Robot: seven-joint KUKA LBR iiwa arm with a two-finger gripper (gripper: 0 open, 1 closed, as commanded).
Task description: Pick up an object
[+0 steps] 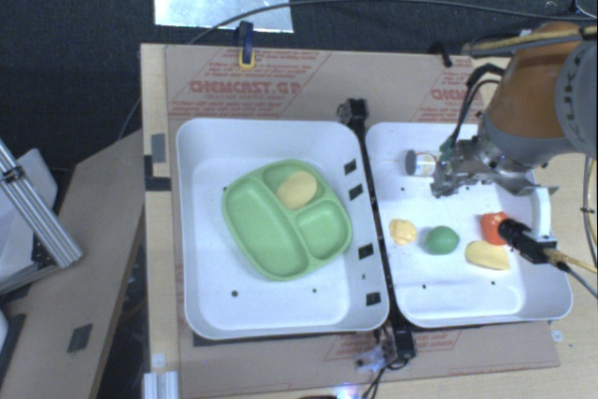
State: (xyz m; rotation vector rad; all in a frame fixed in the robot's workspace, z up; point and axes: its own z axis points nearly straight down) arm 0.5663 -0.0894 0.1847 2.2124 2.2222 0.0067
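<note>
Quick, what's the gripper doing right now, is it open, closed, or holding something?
Gripper: cannot be told; it sits over the back of the right bin, near a small silvery object.

— How many shallow white plastic bins are on the bench?
— Two: a left bin (pixel 201 229) and a right bin (pixel 467 294), side by side.
— And dishes?
— One green plastic divided plate (pixel 271 238), near the middle of the left bin.
— Yellow things?
— Three. One pale yellow rounded lump (pixel 298 190) in the plate's far compartment, one small yellow piece (pixel 403 231) near the right bin's left edge, and one yellow banana-shaped piece (pixel 488 255) toward its right edge.
— Other colours?
— One green ball (pixel 442 240), one orange-red piece (pixel 491 225), and one small silvery cylinder (pixel 421 163) near the right bin's far edge.
</note>
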